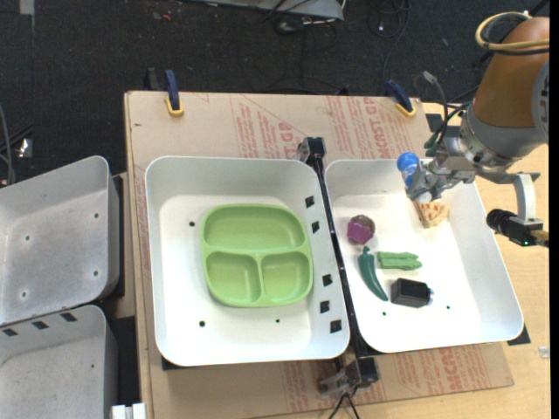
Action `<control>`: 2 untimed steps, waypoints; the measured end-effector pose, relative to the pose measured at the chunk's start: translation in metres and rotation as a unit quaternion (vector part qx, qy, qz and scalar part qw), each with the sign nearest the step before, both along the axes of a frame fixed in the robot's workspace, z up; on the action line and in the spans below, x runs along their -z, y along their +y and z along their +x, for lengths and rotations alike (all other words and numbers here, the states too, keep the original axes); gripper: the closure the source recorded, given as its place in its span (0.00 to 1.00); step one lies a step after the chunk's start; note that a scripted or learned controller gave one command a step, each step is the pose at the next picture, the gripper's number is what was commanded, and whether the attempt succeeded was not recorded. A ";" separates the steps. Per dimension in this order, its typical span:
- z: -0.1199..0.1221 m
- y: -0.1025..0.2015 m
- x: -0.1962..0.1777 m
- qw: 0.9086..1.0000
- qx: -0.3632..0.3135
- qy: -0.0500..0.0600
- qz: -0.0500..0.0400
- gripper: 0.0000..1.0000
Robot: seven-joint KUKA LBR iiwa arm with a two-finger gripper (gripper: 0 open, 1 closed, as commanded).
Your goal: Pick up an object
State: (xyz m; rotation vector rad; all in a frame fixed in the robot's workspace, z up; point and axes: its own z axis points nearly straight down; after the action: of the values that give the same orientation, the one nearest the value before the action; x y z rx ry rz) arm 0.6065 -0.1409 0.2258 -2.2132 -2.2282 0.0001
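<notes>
1. Two white bins: the left bin (166, 234) holds one green divided plate (258, 254); the right bin (489, 278) holds the loose items.
2. One purple ball (361, 228), one dark green pepper (371, 274) lying near-vertical with its tip toward lower right, one light green piece (398, 260) lying horizontal, one black block (410, 292), one blue object (408, 163), one tan piece (432, 211).
3. The gripper (430, 190) sits at the right bin's upper part, over the tan piece; I cannot tell its finger state.

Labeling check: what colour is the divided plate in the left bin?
Light green divided plate, clearest in the camera view.
</notes>
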 end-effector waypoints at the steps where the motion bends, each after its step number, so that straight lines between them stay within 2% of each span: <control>1: 0.000 0.048 0.008 1.000 0.001 0.000 0.000 1.00; 2: 0.000 0.101 -0.004 1.000 0.001 -0.001 0.000 1.00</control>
State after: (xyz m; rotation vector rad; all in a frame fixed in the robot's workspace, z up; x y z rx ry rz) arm 0.6061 -0.0399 0.2297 -2.2158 -2.2275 -0.0006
